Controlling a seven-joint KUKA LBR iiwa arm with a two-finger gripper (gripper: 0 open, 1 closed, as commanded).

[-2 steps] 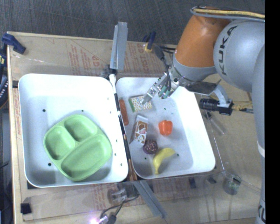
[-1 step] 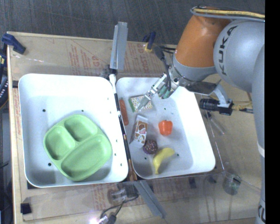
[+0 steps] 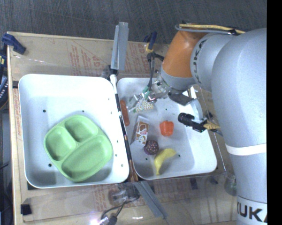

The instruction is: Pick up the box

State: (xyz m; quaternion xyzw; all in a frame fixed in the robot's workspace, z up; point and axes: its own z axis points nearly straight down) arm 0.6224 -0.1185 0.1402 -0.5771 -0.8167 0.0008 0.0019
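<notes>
The small box [image 3: 141, 131] lies flat in the right bin [image 3: 204, 161] beside the plum [image 3: 151, 147] — not yet lifted. The claw [image 3: 149, 96] hovers above a mesh bag [image 3: 143, 105]; its state I cannot tell.

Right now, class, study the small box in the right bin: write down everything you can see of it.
The box is a small carton, apparently printed card, white and brown with a reddish patch. It lies flat on the right bin floor, near the left wall, long side running up and down the view. A dark round item sits close at its lower right corner; contact is unclear.
</notes>
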